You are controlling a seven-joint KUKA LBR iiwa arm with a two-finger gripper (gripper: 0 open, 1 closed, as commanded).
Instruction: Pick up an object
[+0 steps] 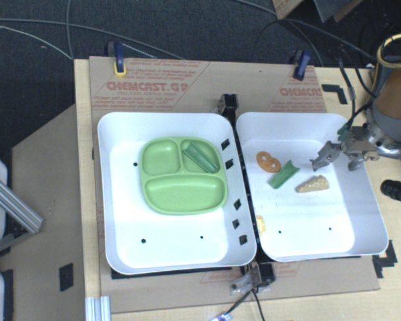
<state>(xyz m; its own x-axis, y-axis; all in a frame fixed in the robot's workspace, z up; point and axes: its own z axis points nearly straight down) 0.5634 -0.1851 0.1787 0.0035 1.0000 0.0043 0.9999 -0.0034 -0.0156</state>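
Observation:
In the right bin (361, 206) lie a brown pretzel (268, 160), a green stick-shaped piece (284, 175) and a beige wedge (312, 184). My gripper (334, 161) hangs over the bin's upper right part, just above and to the right of the beige wedge. It is open and there is nothing between its fingers. The grey arm with its orange band (391, 92) comes in from the right edge.
The left bin (120, 233) holds a green divided plate (184, 192) with a green piece (202, 156) in its upper right compartment. A small yellow bit (259, 225) sits by the right bin's left wall. Clamps and cables lie along the board's far edge.

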